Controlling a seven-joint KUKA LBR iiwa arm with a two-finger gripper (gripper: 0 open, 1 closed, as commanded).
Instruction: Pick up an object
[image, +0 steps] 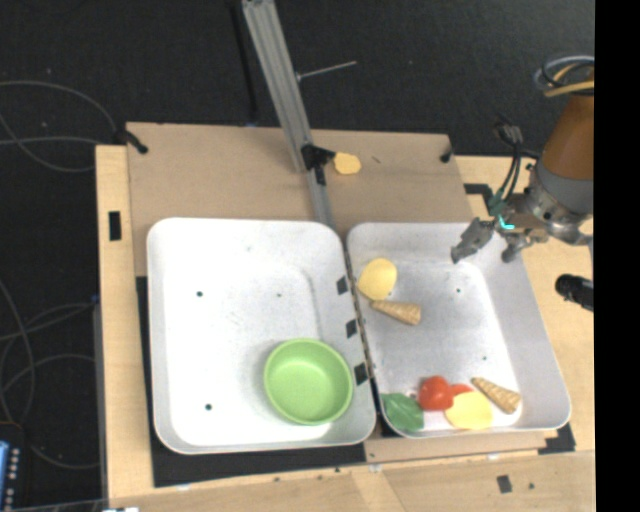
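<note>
My gripper (490, 245) hangs over the far right corner of the right bin (520, 300), its two fingers spread apart and nothing between them. Well to its left, a yellow lemon-like piece (377, 278) lies near the bin's left wall, with a tan cone (396, 312) just below it. Along the near edge of the same bin sit a green piece (402, 410), a red piece (435, 392), a yellow piece (468, 411) and a second tan cone (497, 394).
A green bowl (308, 381) rests in the left bin (210, 300) near its front right corner. A small yellow object (347, 163) lies on the bench behind the bins, beside a slanted metal post (285, 90).
</note>
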